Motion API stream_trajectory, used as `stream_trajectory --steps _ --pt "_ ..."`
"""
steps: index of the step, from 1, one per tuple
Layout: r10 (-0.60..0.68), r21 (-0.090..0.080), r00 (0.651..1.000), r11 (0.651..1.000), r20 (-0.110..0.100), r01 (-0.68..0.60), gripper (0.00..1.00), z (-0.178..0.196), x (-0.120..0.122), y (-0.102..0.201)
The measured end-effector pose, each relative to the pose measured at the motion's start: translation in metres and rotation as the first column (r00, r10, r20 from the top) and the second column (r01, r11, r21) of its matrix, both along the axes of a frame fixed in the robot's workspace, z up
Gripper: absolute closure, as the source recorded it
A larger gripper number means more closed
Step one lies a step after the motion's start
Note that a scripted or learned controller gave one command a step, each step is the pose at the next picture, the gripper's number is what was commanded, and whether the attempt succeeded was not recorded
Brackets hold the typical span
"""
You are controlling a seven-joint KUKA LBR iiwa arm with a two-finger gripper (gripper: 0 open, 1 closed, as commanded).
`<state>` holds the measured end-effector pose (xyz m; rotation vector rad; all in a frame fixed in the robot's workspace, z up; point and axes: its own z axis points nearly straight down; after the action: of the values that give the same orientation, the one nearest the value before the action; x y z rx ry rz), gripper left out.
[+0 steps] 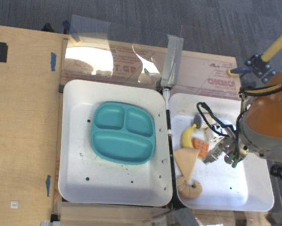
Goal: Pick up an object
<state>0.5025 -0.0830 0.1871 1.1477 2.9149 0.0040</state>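
In the right bin (pixel 252 198), my gripper (pixel 216 153) hangs low over the orange block (pixel 201 146), beside the banana (pixel 188 135) at centre right of frame. Whether my jaws are spread, I cannot tell. Nothing lifted yet; grasp and raise remain.

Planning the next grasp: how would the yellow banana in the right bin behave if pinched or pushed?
The banana looks smooth and curved, so it may slip or pivot between fingers. It lies flat against neighbouring items in the right bin, so a push would probably shove them too.
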Motion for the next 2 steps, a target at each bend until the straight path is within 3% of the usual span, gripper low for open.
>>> stream_trajectory --steps 1,2 --pt "-0.480 0.002 0.877 0.877 -0.008 0.480 1.00 0.004 -0.020 0.007" --pt "-0.818 0.000 0.575 0.575 -0.007 0.818 1.00 -0.003 -0.018 -0.023"
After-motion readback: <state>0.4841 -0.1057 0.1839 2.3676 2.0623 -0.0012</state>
